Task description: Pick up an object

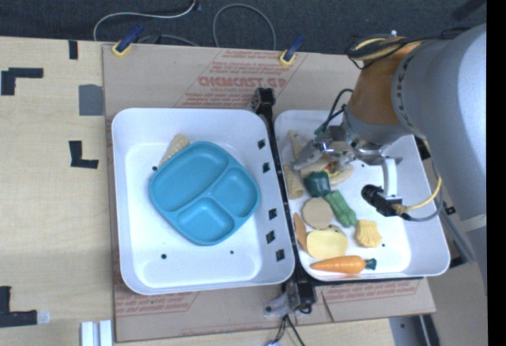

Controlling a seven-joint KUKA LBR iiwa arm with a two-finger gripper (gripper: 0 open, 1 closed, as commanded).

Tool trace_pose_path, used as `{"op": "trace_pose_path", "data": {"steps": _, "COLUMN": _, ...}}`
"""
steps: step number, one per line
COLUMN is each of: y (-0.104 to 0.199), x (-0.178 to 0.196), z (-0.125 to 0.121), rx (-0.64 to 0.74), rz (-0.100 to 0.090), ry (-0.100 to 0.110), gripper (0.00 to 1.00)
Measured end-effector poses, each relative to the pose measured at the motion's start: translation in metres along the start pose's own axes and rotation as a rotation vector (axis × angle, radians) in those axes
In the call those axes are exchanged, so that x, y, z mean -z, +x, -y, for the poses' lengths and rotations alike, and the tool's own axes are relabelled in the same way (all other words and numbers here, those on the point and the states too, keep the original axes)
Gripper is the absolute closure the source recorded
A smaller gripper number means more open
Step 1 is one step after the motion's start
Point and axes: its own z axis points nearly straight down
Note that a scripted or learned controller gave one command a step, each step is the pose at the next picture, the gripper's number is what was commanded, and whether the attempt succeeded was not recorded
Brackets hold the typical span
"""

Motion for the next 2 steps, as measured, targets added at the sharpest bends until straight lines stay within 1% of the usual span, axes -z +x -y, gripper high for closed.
{"op": "trace_pose_path", "data": {"steps": 1, "y": 0.007, "x": -0.003, "z": -0.058, "rx": 0.000, "rz": -0.010, "ry": 0.018, "gripper": 0.00}}
{"op": "trace_pose_path", "data": {"steps": 2, "y": 0.005, "x": 0.008, "z": -0.057, "rx": -0.001, "rz": -0.007, "ry": 0.015, "gripper": 1.00}}
